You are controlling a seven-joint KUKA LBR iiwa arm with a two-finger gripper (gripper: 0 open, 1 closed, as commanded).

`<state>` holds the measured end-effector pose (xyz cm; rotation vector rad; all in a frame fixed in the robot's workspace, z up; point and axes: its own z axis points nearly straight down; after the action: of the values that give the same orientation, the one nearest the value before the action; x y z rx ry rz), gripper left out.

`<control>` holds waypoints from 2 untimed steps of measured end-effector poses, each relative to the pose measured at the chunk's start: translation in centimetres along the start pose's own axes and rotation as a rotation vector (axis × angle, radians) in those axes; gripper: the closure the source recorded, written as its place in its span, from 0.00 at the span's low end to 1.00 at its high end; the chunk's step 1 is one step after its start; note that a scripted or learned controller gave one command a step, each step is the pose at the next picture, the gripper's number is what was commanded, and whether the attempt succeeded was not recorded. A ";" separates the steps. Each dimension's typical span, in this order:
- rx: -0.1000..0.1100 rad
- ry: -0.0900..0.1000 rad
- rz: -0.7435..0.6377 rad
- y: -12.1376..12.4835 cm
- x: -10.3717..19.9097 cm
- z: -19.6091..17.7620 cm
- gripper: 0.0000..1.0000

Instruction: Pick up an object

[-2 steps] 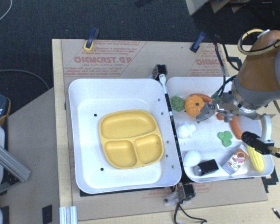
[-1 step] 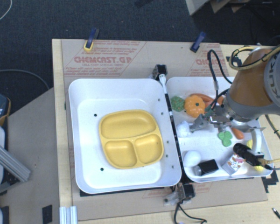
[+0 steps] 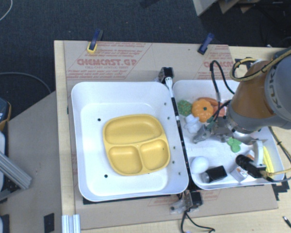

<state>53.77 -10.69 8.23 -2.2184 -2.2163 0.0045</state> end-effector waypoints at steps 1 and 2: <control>-0.006 -0.002 0.002 0.1 -0.1 -1.3 1.00; -0.011 -0.003 -0.002 0.0 1.0 -6.4 1.00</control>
<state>53.82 -9.73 14.59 -2.2231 -2.2263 -0.0045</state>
